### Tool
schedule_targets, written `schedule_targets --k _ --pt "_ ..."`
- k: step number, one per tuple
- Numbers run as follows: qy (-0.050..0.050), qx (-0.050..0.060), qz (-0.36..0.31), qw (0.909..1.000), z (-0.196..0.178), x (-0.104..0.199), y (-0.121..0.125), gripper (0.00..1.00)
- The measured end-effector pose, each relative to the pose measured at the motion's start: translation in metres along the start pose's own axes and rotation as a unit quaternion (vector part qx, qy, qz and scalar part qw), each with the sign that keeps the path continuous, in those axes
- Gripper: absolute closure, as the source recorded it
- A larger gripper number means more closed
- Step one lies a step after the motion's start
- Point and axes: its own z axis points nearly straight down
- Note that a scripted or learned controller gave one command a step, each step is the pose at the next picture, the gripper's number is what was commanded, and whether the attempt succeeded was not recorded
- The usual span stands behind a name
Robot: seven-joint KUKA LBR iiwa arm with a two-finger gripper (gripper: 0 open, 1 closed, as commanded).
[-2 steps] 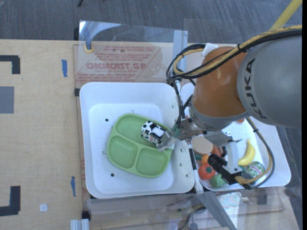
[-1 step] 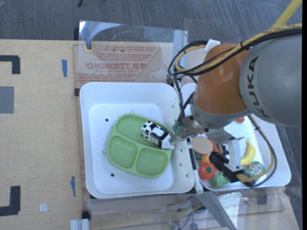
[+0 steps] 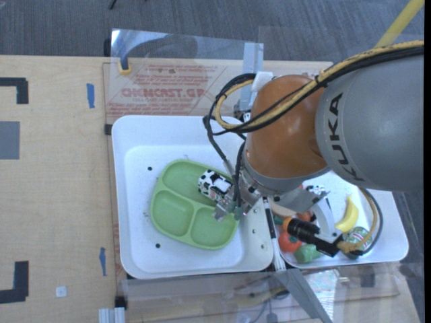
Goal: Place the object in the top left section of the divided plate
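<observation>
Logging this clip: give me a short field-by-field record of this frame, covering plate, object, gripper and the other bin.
plate: green divided plate, three sections, lying in the left white bin
object: black-and-white toy at the plate's right rim, over its upper section
gripper: gripper low over the plate's right side, just below the toy; grasp cannot be judged
arm: grey, orange band, covering much of the right bin
right bin contents: banana, orange and green items partly hidden

Grey arm lettered KUKA; glossy orange band; black cables and a yellow hose.
</observation>
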Motion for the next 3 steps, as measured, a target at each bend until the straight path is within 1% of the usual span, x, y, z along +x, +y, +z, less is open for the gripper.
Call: schedule_targets --k 1,3 --pt "0.000 0.000 0.001 1.0000 0.0000 -0.0009 -0.0005 0.00" --pt "0.000 0.000 0.001 1.0000 0.0000 -0.0009 -0.0005 0.00"
